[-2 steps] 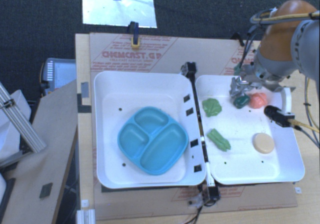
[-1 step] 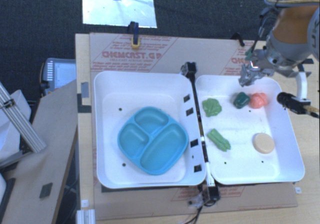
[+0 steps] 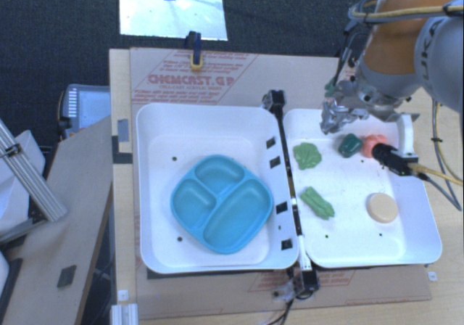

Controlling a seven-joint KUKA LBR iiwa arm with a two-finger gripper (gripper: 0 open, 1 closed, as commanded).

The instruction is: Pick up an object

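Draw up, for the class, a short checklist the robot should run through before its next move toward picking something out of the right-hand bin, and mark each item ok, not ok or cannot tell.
1. Objects available in the right bin: ok; light green piece, second green piece, dark green piece, orange piece, cream disc.
2. Gripper over the right bin: ok, near its far edge.
3. Object between the fingers: not ok, none seen.
4. Finger opening: cannot tell.
5. Nearest target has space around it: ok, the light green piece lies apart from the others.
6. Blue divided plate out of the way: ok, in the left bin.
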